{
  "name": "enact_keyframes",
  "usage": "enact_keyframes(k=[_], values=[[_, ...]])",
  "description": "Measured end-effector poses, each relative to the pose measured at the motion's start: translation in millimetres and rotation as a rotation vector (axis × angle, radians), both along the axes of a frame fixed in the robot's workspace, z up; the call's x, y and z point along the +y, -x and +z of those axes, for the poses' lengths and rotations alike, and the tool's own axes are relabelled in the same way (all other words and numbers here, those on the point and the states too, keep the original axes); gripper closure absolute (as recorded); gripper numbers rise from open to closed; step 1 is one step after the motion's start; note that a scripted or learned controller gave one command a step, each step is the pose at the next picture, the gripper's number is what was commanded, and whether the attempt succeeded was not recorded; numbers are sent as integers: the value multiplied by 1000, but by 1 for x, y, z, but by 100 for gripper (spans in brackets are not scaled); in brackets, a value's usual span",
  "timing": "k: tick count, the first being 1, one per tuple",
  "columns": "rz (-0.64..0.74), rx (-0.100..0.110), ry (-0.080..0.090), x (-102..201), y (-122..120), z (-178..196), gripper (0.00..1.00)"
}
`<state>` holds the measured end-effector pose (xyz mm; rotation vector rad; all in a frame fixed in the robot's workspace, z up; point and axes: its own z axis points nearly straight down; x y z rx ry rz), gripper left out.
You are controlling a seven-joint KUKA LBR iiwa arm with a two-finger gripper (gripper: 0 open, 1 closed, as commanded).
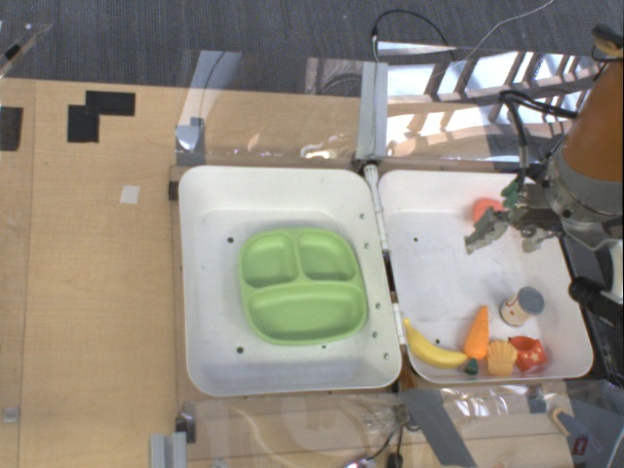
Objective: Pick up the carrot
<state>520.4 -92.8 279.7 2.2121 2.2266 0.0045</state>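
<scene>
The carrot (476,333) lies near the lower edge of the right bin (439,261), wedged between a banana (434,347) and other toy foods, while the gripper (509,230) hovers spread and empty toward the frame's upper right, well apart from it.
</scene>
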Motion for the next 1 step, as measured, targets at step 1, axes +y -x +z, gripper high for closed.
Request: enact_keyframes(k=[1], values=[[-5,-2,0,17,-39,67,0]])
